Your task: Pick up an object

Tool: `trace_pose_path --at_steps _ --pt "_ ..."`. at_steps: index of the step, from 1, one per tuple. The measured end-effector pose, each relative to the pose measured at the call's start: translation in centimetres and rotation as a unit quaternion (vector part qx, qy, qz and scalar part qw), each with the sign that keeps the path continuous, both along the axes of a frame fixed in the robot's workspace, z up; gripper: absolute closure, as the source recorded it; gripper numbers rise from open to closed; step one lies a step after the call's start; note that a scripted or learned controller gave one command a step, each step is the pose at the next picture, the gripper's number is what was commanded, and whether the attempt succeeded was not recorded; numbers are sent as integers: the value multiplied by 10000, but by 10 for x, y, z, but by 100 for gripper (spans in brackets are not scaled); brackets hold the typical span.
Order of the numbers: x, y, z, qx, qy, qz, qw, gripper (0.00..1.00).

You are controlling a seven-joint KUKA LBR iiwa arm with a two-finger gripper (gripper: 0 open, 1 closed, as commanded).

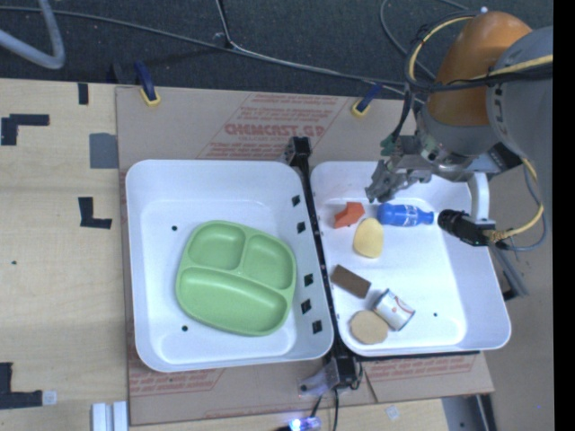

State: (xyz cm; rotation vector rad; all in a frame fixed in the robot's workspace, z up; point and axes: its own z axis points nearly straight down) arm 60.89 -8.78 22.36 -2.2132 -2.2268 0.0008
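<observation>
The gripper [382, 187] is poised over the right bin [467, 326], near the blue bottle [404, 215]. How the jaws stand cannot be told. The bottle is best approached squarely across its narrow width.

You see two white bins [144, 241]: one green divided plate [236, 277], one blue bottle [404, 215], one orange block [349, 214], one yellow lemon-like piece [368, 239], one brown bar [350, 282], one small can [393, 309], one tan round piece [368, 328].

We see red print on the cardboard sheet [269, 124] under the bins, too blurred to read.
</observation>
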Motion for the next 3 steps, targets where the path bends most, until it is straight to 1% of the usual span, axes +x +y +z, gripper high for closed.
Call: trace_pose_path --at_steps 1,2,3 --pt "-14 55 -3 2 4 0 10000 100" --pt "-17 99 -1 0 -1 -1 10000 100" --pt "-12 144 -2 0 -2 0 10000 100"
